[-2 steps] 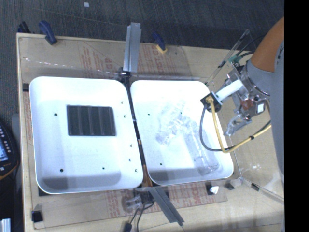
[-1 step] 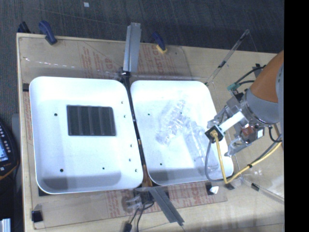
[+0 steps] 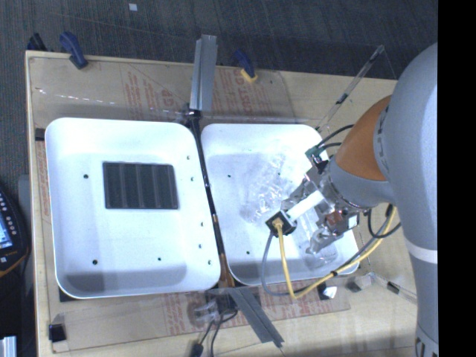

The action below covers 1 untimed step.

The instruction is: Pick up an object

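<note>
The end effector [image 3: 325, 238] hangs low in the right bin [image 3: 223, 199] near clear plastic items [image 3: 266, 188], so reaching seems underway; next needs a firm grip and lift.

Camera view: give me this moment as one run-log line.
arm: over right bin | claw: low in bin, near corner | objects: clear plastic items | left bin: dark grate
</note>
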Motion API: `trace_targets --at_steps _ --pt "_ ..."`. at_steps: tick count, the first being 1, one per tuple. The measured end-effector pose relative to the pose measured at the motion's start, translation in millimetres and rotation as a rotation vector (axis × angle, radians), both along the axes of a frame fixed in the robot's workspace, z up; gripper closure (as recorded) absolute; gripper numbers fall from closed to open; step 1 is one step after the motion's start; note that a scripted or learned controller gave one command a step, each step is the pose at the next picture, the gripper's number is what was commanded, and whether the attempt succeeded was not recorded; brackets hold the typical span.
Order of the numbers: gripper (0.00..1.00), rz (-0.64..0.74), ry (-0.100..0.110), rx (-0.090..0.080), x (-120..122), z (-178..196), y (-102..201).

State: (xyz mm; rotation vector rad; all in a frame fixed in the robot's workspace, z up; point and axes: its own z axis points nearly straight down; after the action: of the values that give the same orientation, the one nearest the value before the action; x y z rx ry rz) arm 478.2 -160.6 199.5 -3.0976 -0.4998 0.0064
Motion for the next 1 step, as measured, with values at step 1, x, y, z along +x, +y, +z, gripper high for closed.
trace_targets --at_steps 1 --pt "0.0 0.335 -0.004 -0.002 -0.7 41.4 -48.1"
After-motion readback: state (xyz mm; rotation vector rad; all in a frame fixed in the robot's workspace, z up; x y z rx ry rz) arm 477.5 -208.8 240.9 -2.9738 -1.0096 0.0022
